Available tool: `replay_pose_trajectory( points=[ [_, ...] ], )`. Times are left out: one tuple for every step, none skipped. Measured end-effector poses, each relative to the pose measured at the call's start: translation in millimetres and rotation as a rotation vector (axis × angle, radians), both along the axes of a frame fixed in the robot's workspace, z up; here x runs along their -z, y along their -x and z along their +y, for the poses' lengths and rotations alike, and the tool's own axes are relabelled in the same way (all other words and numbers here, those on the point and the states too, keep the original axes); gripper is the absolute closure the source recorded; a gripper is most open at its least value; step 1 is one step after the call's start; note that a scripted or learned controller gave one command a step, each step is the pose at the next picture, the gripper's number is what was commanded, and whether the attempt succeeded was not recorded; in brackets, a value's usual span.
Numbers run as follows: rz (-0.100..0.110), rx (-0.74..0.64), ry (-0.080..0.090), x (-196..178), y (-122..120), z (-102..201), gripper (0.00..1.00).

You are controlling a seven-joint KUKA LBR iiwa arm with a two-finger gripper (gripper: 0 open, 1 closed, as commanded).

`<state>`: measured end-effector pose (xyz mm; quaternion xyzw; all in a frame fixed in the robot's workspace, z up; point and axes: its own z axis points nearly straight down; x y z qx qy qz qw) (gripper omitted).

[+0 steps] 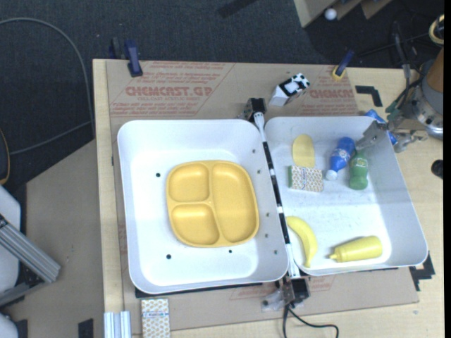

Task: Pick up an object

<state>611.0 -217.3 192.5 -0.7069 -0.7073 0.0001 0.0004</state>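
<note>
In the right bin (402, 189) lie several objects. A pale yellow oval piece (303, 150) is near the back, with a patterned packet (306, 179) just in front of it. A blue bottle (341, 156) and a green bottle (358, 173) lie side by side to the right. A banana (303, 236) and a yellow squeeze bottle (358, 248) rest near the front wall. My gripper (371, 135) hangs over the bin's back right corner, just right of and above the blue bottle, and I see nothing held in it.
The left bin (141, 153) holds a yellow divided plate (211, 203). A small black-and-white object (292, 88) sits on the board behind the bins. Clamps (132, 57) stand at the board's back edge. The arm (423, 111) enters from the right.
</note>
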Motion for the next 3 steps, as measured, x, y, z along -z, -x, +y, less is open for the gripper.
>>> replay_pose_trajectory(
  points=[
    [-0.002,0.000,0.000,94,6,10,0.00],
    [-0.003,-0.001,0.002,84,5,10,1.00],
    [0.001,-0.001,-0.001,90,13,83,1.00]
  ],
)
